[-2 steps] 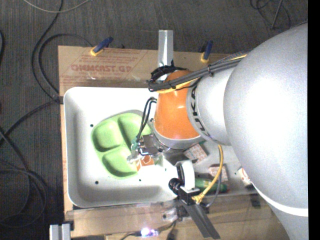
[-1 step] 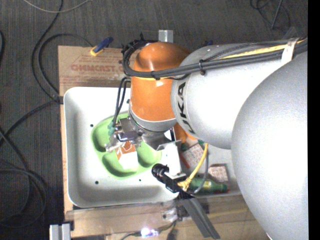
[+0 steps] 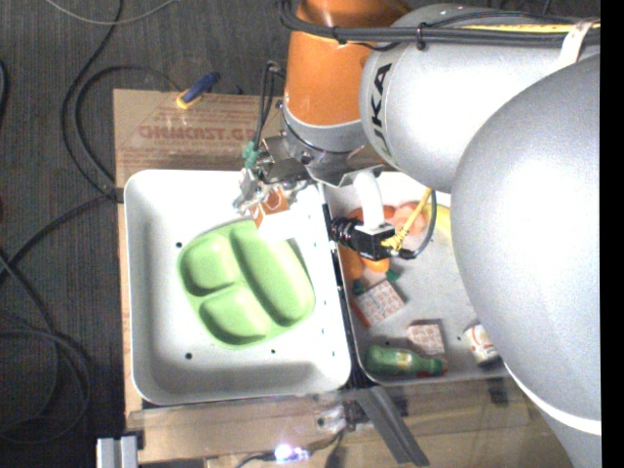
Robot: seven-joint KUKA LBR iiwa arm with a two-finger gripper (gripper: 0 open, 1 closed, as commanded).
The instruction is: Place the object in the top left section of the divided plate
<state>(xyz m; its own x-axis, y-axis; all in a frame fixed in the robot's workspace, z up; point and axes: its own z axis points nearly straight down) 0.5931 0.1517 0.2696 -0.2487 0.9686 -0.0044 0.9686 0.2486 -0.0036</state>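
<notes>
A small brown-orange object (image 3: 272,201) sits between the fingers of the gripper (image 3: 261,195), clasped just above the upper edge of the green divided plate (image 3: 249,283). The plate has 3 sections and lies in the left white bin (image 3: 156,359). The right bin (image 3: 444,300) holds a green bottle (image 3: 405,362), 2 patterned packets (image 3: 378,303), a small can (image 3: 478,340) and orange items.

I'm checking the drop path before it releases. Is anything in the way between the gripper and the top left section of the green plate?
Nothing visible. The gripper hangs just above the divided plate at its upper edge, with a small brown object at its tip. The plate's sections look bare.
</notes>
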